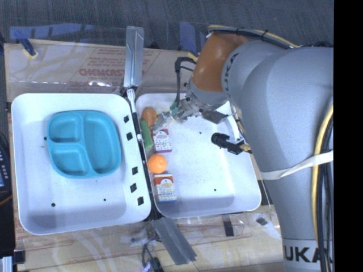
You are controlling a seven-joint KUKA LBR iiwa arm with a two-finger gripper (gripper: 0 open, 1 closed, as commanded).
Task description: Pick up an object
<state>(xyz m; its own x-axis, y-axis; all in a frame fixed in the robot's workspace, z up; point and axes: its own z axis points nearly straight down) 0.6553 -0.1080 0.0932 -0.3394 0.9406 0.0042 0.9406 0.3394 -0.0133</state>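
White right bin [238,200] is our landmark: an orange [157,164] lies by its left wall, the gripper [177,112] hangs near its far-left corner; jaws' state we cannot tell.

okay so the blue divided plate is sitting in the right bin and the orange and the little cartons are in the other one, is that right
Not quite. In the camera view the blue divided plate sits in the left bin, not the right. The rest holds: the orange and the two small cartons lie in the other bin, along its left wall.
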